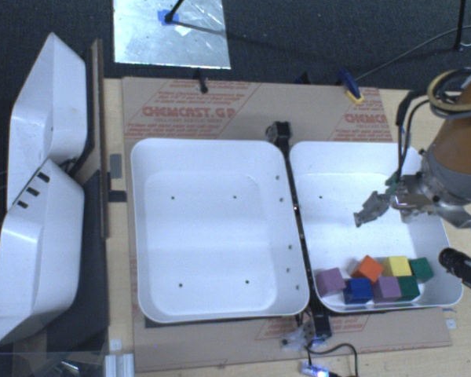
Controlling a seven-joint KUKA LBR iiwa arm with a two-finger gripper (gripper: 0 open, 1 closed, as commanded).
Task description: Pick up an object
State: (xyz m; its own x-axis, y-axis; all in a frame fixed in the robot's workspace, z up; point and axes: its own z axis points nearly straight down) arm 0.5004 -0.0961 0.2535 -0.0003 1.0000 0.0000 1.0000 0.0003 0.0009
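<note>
A: Starting with the surface [180, 104], what sits on it?
B: Two white bins: the left bin [216, 226] and the right bin [337, 183].
A: And the arm [455, 155]?
B: It reaches over the right bin; its tool [370, 209] hangs above bare floor, fingers slightly apart, holding nothing.
A: The blocks?
B: Clustered at the near edge: purple block [330, 279], orange block [369, 268], blue block [359, 290], yellow block [399, 266], well apart from the tool.

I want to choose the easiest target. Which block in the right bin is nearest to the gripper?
The orange block: it sits at the top of the cluster, just below the gripper. The purple, blue, yellow and green ones lie farther away.
</note>
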